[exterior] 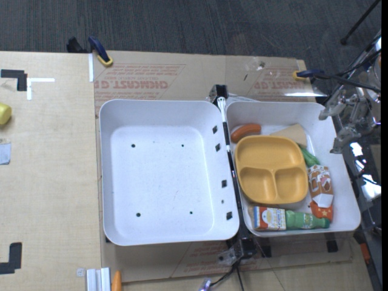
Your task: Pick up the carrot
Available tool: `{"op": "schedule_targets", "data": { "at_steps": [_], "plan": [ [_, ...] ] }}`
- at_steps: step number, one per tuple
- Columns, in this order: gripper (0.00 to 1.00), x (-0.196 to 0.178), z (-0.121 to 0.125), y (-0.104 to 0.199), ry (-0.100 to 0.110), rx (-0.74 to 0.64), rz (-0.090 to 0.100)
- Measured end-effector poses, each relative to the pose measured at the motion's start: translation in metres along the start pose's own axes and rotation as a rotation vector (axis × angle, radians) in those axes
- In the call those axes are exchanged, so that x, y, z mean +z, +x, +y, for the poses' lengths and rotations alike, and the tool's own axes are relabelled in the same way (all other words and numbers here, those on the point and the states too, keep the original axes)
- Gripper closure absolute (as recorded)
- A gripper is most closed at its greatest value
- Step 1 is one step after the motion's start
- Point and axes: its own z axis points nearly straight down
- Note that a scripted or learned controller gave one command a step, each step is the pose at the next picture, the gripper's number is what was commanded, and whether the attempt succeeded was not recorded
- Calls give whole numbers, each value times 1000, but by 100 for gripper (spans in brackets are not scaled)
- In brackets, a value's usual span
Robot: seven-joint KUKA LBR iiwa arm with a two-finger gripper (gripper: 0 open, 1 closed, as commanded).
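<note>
On the bench [48, 193], two shallow white bins sit side by side, rims touching along the middle. Left bin [162, 229]: bare white floor with a few small dark dots. Right bin [350, 190]: crowded. A yellow divided plate [271, 169] with three compartments lies tilted across the middle of it, resting on other items; its compartments hold nothing. Just beyond the plate's far left corner lies an orange-red, rounded, elongated item, taken to be the carrot [245, 131], on the bin floor near the left wall; its right end is close to the plate rim, whether touching cannot be told. A tan flat piece [293, 132] shows behind the plate at the far side. A green item [309, 157] shows from under the plate's right edge. A printed packet [321, 187] in white, brown and orange lies along the right side, and a green and white carton [288, 218] lies flat along the near wall, both partly under or against the plate. Arm hardware, with the gripper [347, 121], stands over the bin's far right corner, well apart from the carrot; whether the jaws are apart or together cannot be told. Outside the bins, a yellow object [4, 114] lies at the bench's left edge.
</note>
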Motion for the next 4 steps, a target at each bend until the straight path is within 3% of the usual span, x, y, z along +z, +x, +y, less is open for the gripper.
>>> {"op": "schedule_targets", "data": {
  "at_steps": [1, 2, 3, 4],
  "plan": [
    [0, 140, -4, -19, 0, -181, -12],
    [0, 149, 10, 13, 12, -234, -23],
    [0, 154, 5, -61, 9, -213, -4],
    [0, 156, 43, 1, 8, -278, -1]
  ]
}}
